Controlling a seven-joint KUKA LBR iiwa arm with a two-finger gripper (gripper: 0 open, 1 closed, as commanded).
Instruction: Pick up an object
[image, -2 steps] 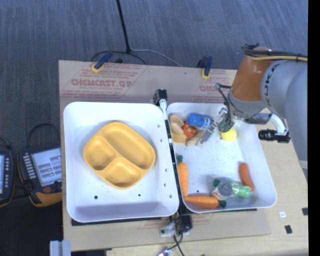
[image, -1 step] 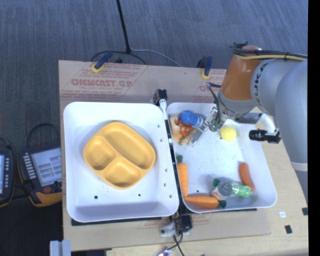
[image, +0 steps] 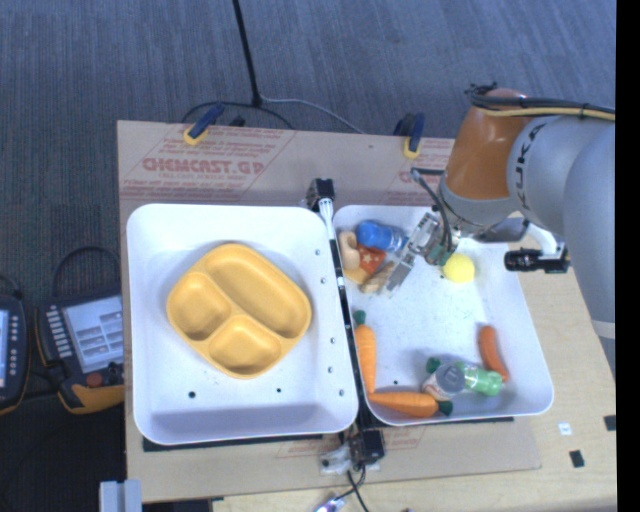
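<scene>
Blue object (image: 375, 235) w/ the red piece (image: 371, 261) and a pale item (image: 349, 245) beside it is the likeliest target: a small cluster in the right bin (image: 530, 345), far-left corner, against the wall shared w/ the left bin (image: 140, 330). Gripper (image: 402, 268) hangs just right of that cluster, low over the bin floor, fingers (image: 390, 280) slightly apart w/ nothing between them, so I judge this as approach, pre-grasp. Next move needs a small shift toward the cluster and a clean close on one item; the pile is tight, so a slip looks likely.

Yellow ball (image: 459, 267) sits just right of the wrist. Carrots (image: 366, 357) and a green-capped bottle (image: 462, 380) lie by the near edge. Yellow divided tray (image: 238, 308) is in the left bin.

Readable: "KUKA" on the arm (image: 525, 165); red print on the cardboard base (image: 205, 166), approx "CHEMCAST GP".
</scene>
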